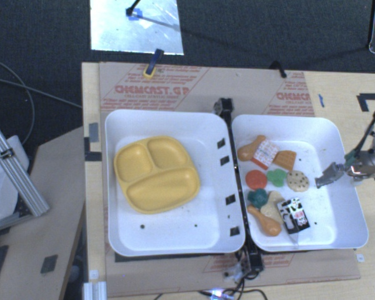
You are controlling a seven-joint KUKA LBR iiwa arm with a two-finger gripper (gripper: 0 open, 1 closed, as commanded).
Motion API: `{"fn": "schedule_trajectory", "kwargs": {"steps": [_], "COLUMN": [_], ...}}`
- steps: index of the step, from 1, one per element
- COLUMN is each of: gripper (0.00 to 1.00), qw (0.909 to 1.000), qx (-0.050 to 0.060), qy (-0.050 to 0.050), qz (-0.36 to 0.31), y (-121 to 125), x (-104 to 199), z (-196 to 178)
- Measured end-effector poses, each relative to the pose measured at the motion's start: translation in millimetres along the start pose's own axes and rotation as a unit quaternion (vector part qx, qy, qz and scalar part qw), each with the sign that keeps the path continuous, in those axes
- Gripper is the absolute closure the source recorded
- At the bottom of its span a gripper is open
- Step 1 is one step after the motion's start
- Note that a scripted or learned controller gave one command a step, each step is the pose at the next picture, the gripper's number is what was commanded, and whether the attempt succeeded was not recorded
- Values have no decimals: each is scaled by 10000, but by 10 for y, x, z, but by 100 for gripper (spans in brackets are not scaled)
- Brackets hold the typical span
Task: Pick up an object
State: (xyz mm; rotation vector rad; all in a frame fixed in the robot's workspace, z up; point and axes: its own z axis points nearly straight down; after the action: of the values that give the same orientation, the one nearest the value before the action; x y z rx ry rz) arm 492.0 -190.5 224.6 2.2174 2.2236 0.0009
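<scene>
The claw [325, 175] hangs over the right side of the right bin [344, 139], reaching in from the right edge, and I cannot tell whether it is released or clenched; nothing shows in its grip. The things to pick all lie to its left, heaped in the middle of that bin. Nearest is the round cookie [297, 180], pale and speckled, just beside the claw tip. Beyond it sit a small green piece [276, 177] and a flat red disc [256, 179]. Above those, a tan drumstick shape [252, 149] lies at a slant, with a red-and-white block [265, 154] and an orange wedge [285, 160] next to it. Lower down, a second drumstick [263, 220] runs slantwise toward the bin's front, beside a teal lump [257, 197] and a black-and-white box [294, 214]. They all look like smooth plastic toy food. My guess is the cookie is the easiest reach, though it lies flat. The left bin [122, 230] holds 1 yellow tray [156, 174] with 3 compartments.
</scene>
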Motion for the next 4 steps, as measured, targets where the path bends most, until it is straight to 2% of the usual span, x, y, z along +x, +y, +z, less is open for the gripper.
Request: {"fn": "schedule_trajectory", "kwargs": {"steps": [1,2,3,4], "gripper": [0,0,0,0], "qw": [10000,10000,10000,10000], "qx": [-53,-23,-34,-61], "qy": [0,5,-25,7], "qz": [-17,-29,6,-39], "y": [-7,-36,0,274], "x": [449,862,995,1441], "z": [1079,626,1402,339]}}
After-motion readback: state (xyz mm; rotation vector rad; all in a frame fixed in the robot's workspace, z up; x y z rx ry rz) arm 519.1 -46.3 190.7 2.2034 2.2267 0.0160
